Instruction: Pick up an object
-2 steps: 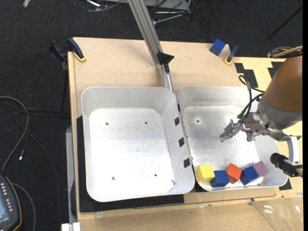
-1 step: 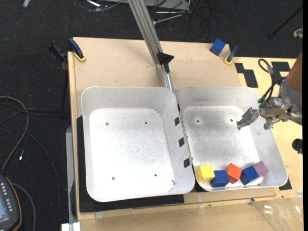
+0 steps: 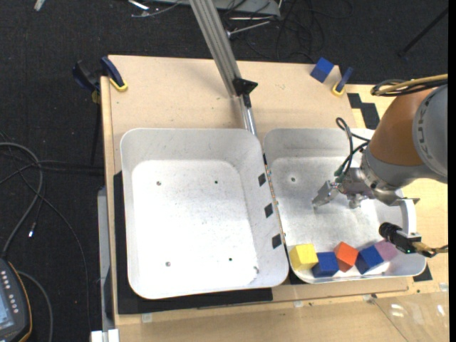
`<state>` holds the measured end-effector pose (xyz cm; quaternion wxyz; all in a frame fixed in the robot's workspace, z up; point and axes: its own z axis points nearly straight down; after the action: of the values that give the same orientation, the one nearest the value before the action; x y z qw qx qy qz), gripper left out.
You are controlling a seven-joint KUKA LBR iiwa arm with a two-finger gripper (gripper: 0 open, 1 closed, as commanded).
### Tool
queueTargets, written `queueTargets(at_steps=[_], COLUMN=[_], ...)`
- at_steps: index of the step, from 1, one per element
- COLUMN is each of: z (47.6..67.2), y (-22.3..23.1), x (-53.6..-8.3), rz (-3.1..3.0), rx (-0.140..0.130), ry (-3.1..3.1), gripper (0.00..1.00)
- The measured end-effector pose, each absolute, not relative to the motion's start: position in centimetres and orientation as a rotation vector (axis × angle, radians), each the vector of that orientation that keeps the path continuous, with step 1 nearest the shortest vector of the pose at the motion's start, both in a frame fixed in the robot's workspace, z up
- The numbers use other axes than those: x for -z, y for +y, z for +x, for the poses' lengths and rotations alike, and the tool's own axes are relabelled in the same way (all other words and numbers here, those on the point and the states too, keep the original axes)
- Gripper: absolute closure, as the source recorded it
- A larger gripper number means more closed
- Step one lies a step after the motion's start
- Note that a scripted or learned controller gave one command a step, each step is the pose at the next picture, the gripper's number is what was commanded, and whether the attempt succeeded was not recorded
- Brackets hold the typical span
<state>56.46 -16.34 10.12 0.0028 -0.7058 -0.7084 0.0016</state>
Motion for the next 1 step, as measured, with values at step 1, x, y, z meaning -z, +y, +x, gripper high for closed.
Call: queueTargets(at_steps=[1], z=[52.03], y=[-16.46], x=[-9.53], rz=[-2.224], rx=[-0.001], ry=[-2.218], gripper=[0.00])
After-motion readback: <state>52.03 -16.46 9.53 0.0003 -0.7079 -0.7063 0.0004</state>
